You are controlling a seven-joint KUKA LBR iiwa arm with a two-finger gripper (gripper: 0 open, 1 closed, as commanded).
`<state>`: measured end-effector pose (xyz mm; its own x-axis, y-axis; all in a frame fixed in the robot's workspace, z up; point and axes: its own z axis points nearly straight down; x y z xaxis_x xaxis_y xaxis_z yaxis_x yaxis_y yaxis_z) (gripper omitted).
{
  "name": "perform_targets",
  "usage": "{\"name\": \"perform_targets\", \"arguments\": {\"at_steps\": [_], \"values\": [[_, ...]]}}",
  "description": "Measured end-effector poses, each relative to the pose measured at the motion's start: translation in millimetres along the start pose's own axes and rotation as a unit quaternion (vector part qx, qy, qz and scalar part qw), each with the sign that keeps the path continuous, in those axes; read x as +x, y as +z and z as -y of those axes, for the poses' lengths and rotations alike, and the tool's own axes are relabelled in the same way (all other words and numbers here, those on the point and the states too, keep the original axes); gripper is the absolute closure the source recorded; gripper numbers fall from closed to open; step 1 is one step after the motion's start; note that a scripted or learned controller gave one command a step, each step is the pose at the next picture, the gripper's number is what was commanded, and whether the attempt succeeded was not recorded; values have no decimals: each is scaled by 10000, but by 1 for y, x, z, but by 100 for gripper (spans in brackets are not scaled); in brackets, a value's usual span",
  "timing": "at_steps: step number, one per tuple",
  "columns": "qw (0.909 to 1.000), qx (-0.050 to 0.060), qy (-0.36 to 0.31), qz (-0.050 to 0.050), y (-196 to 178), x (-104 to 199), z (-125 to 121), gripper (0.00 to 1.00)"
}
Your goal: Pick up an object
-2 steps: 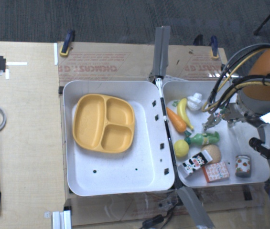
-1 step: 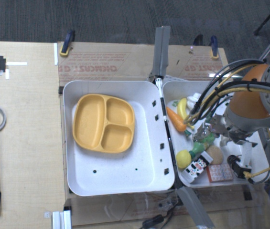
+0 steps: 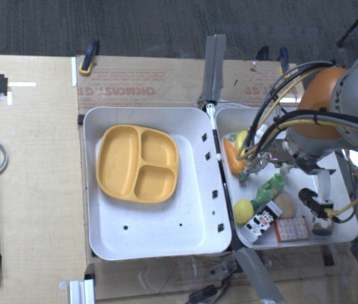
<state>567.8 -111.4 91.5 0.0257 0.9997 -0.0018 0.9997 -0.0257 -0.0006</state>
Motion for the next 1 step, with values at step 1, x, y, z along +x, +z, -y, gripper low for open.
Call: {"name": "perform_targets", "arguments": {"at_steps": [1], "values": [[10000,0,-35,4,0,9,-68,0]]}}
